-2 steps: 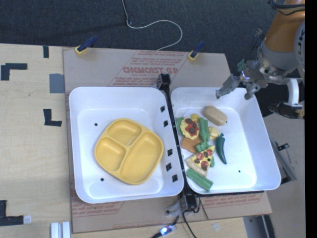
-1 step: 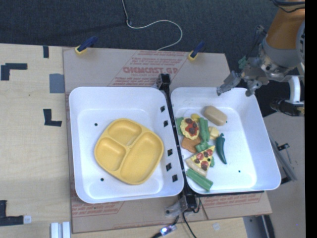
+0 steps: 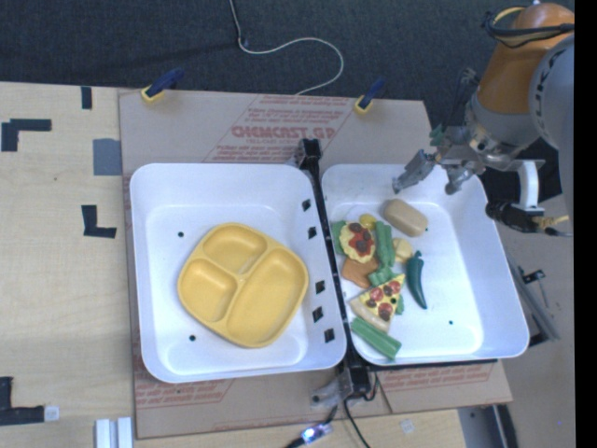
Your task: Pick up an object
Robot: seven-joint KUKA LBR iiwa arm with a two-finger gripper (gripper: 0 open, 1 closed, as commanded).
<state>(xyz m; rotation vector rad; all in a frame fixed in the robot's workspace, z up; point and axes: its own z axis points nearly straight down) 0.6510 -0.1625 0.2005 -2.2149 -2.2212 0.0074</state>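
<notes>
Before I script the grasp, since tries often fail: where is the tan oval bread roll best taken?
Grip the tan oval bread roll across its short width, coming from above. It lies flat, apart from the toy-food pile; its far side is free.

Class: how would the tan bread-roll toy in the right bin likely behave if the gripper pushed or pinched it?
The bread-roll toy looks rounded and smooth, so it may roll or slip from a pinch. It lies apart from the other toys with bare right bin floor around it, so a push probably slides it.

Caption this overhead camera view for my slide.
Open claw above right bin of toy food; yellow divided plate in left bin.
</notes>
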